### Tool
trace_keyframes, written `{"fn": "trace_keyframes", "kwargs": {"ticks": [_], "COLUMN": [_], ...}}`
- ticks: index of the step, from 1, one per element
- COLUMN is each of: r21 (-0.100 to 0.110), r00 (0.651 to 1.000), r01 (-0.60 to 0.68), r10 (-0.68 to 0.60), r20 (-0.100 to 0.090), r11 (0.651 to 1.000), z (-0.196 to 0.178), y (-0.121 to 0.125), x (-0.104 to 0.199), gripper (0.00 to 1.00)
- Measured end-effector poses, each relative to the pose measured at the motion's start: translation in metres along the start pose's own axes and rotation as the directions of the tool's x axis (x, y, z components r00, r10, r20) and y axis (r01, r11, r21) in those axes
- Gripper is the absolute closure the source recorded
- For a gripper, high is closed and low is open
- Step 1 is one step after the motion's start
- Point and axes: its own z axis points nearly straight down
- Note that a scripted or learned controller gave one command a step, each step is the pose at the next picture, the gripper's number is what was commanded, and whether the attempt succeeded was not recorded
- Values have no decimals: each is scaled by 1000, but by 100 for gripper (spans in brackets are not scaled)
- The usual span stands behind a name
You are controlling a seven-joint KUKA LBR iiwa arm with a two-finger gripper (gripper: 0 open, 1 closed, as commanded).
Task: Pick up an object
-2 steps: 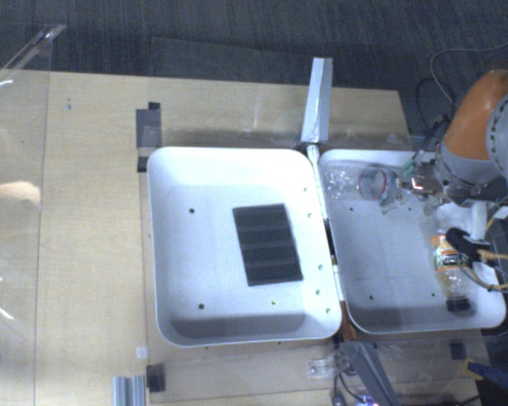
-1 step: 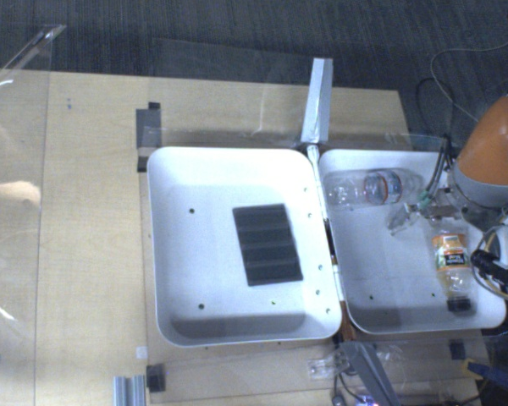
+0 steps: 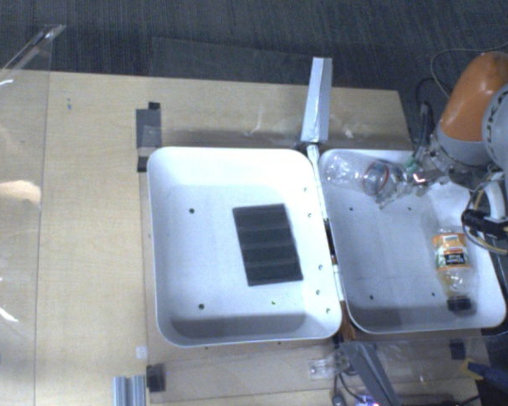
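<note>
reaching stage: end effector [image 3: 404, 178] low in far right bin [image 3: 389, 252], beside clear bottle [image 3: 349, 172]; grip unclear; next, close squarely and lift.

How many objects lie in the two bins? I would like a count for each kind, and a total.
Black ridged panel, left bin: 1
Clear plastic items, right bin: 2, a bottle and a glassy piece near the gripper
Small bottle with orange label: 1
Total: 4

white bins [image 3: 178, 252], black ribbed block [image 3: 267, 244], orange-labelled bottle [image 3: 451, 260]
</note>
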Motion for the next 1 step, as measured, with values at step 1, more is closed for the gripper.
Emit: {"fn": "trace_keyframes", "kwargs": {"ticks": [1], "r21": [-5], "r00": [940], "r01": [340], "r10": [-340], "r20": [24], "r11": [940], "z": [-2], "y": [11], "x": [37], "gripper": [0]}}
